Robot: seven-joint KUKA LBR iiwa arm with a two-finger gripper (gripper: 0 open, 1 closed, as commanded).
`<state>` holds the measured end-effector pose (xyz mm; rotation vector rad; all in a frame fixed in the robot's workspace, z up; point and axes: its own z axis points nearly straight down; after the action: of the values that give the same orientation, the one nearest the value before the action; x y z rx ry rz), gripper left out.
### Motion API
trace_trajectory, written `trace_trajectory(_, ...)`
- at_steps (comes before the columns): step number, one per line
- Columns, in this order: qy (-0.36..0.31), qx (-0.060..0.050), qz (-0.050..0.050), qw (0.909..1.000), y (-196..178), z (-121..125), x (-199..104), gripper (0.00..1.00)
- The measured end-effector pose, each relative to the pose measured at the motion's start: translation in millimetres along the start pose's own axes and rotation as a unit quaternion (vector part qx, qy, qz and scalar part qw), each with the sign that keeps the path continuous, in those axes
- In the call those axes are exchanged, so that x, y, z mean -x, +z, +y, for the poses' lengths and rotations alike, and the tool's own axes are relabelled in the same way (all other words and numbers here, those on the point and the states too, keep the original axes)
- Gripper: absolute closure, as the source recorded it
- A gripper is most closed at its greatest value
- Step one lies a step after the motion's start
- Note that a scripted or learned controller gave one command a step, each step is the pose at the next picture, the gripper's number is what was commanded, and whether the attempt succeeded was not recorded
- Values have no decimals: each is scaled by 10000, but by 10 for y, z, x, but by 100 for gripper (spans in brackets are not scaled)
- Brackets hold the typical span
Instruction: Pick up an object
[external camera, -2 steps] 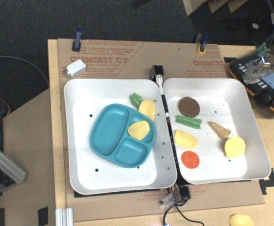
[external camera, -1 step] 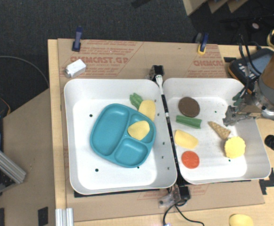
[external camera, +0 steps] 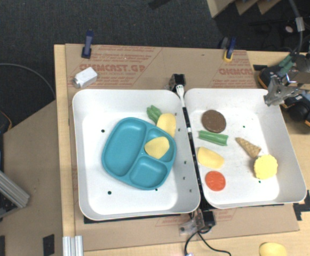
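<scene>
The right bin (external camera: 283,196) holds a brown round cookie (external camera: 213,120), a green bean pod (external camera: 213,138), a yellow chunk (external camera: 210,157), a red slice (external camera: 215,181) and a cone with a yellow scoop (external camera: 259,158). In the left bin (external camera: 90,196) a blue divided plate (external camera: 129,152) carries a yellow piece (external camera: 157,147). A second yellow piece (external camera: 166,123) and a green piece (external camera: 154,113) lie at the plate's far right edge. My gripper (external camera: 276,92) hovers over the far right corner of the right bin, apart from every object.
A small white block (external camera: 85,77) lies on the cardboard beyond the left bin. Blue clamps (external camera: 87,43) (external camera: 229,48) grip the board's far edge. A black clip (external camera: 177,82) joins the bins at the back. Another yellow object (external camera: 272,248) sits off the board, front right.
</scene>
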<state>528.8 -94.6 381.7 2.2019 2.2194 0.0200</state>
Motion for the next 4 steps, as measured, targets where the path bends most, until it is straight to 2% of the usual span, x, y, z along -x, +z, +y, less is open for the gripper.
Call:
trace_trajectory(1,77,-74,-13,9999,-133,-519,758,100)
trace_trajectory(2,71,-142,15,9999,831,-540,1319,100)
trace_trajectory(3,42,-136,29,9999,2271,-438,1275,100)
trace_trajectory(4,52,-38,-17,10000,2915,-528,1307,100)
